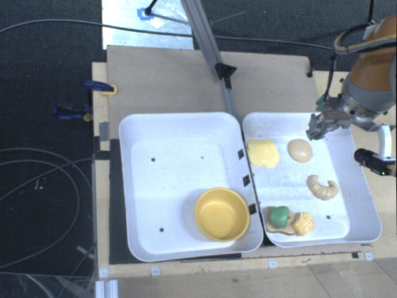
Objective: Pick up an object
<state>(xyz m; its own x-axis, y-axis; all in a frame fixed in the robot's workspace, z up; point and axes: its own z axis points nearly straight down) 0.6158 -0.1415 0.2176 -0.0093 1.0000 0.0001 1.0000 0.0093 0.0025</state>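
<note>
Looking down, we see the gripper (314, 131) just right of the round beige bun (299, 150); its grasp we cannot tell.

Toy foods (299, 151) loose, rt bin

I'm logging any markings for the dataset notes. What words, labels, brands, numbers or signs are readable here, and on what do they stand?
None can be read.
The two white bins, the yellow bowl, the toy foods such as the croissant, and the gripper show no lettering at this resolution.
</note>
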